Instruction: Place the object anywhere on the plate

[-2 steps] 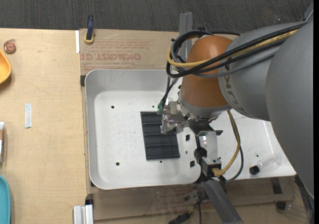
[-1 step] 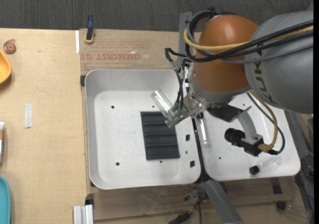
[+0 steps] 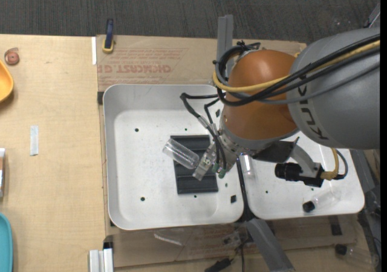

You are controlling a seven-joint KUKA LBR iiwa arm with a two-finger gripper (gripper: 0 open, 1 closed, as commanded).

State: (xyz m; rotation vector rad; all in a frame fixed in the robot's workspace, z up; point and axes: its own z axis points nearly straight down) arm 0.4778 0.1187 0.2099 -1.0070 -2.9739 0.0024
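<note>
The gripper (image 3: 204,167) hangs over the left bin (image 3: 121,162), its clear, glassy fingers (image 3: 181,152) slanting down and to the left above a dark rectangular plate (image 3: 196,183). The transparent parts blur together there, so how far the fingers are spread, and whether anything sits between them, cannot be told. The plate lies flat on the bin floor, toward the bin's right side and a little nearer the near edge than the far one; the gripper's tip overlaps its far-left part.

Behind the gripper, the wrist carries a tangle of black and yellow cables (image 3: 242,92), and above it bulges the arm's orange band (image 3: 263,101), which merges to the right into the grey arm body (image 3: 344,101). A black fitting (image 3: 290,171) juts from under the arm over the right bin (image 3: 338,204).

In the right bin, near its near-right corner, lies a small clear object (image 3: 320,200) with a dark cap at its left end, well apart from the plate.

Both bins rest on brown cardboard (image 3: 151,59) that shows past their far edge. To the left spreads a light wooden bench (image 3: 48,144), with an orange item (image 3: 5,83) at its left edge.
</note>
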